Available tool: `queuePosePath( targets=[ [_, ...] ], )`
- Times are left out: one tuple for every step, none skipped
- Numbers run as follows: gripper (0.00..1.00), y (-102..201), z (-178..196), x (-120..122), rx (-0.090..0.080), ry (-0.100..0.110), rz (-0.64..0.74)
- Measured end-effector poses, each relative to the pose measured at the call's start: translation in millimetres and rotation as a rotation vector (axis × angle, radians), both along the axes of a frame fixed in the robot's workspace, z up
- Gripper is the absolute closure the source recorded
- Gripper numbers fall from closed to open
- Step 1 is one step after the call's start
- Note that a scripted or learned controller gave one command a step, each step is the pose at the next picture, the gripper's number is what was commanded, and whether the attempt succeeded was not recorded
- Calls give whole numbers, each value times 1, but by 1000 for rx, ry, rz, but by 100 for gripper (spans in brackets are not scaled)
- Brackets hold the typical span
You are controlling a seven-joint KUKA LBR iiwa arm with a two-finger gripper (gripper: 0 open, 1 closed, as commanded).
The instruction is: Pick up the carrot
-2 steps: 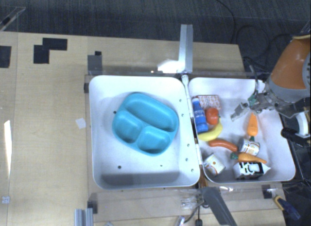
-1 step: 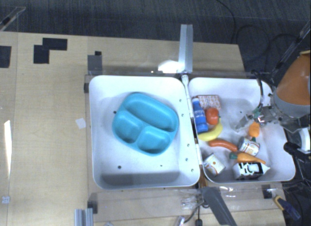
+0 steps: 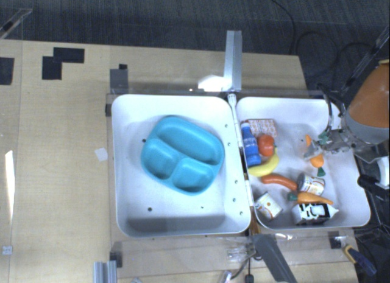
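The carrot (image 3: 315, 198) is orange with a green stub at its left end. It lies flat near the front of the right bin (image 3: 347, 181), resting on top of a black-and-white carton (image 3: 314, 213). My gripper (image 3: 324, 142) hangs over the right side of the same bin, behind the carrot and apart from it. A small orange piece (image 3: 317, 161) lies just below the gripper. The arm's grey and orange wrist (image 3: 372, 108) enters from the right edge.
The right bin also holds a banana (image 3: 265, 166), a red tomato (image 3: 266, 145), a blue tube (image 3: 248, 145), a snack packet (image 3: 263, 126), a red-orange pepper (image 3: 278, 181), a small can (image 3: 312, 185) and a white cup (image 3: 267, 206). A blue divided plate (image 3: 183, 154) sits in the left bin (image 3: 131, 209).
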State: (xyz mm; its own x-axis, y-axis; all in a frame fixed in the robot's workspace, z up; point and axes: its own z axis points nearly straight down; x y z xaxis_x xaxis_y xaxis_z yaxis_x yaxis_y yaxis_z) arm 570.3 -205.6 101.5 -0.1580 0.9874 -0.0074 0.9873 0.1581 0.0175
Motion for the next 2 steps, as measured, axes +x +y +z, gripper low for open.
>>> queuePosePath(
  targets=[
    [100,81,120,16,5,11,-83],
    [100,104,144,-6,6,13,-130]
  ],
)
